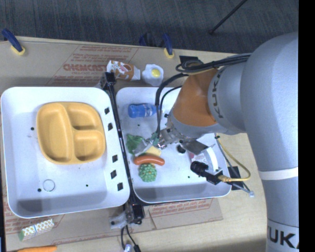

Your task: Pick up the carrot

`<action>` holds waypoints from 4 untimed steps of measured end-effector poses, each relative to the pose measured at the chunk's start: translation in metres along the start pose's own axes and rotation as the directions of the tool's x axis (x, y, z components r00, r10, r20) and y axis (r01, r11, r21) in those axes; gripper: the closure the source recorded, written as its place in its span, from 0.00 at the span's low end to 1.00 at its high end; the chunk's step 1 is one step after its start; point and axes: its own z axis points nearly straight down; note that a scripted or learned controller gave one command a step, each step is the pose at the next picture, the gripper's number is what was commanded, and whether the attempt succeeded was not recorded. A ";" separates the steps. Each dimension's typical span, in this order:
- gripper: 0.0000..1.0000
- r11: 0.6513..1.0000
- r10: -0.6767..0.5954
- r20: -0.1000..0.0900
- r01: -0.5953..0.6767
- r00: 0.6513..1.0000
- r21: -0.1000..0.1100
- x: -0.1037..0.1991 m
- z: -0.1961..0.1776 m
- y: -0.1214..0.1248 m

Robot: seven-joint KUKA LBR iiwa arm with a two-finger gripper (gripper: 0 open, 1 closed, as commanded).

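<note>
Gripper (156, 140), low in right white plastic bin (173, 193): finger state cannot be told. Slim orange carrot (149, 160): just below it, touching round green broccoli-like piece (148, 173).

arm: reaching from right | wrist: bent down | hand (156, 140): low

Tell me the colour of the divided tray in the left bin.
Yellow. The divided tray shows plainly in the camera view, lying in the left bin.
</note>
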 end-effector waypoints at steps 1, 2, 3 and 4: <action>1.00 1.000 -0.004 -0.001 0.004 1.000 0.002 0.000 -0.010 0.000; 1.00 1.000 -0.011 0.004 0.011 1.000 -0.003 -0.033 -0.176 -0.008; 1.00 0.993 0.117 0.000 -0.117 0.993 0.000 -0.015 -0.173 -0.083; 0.00 0.993 0.117 0.000 -0.117 0.993 0.000 -0.015 -0.173 -0.083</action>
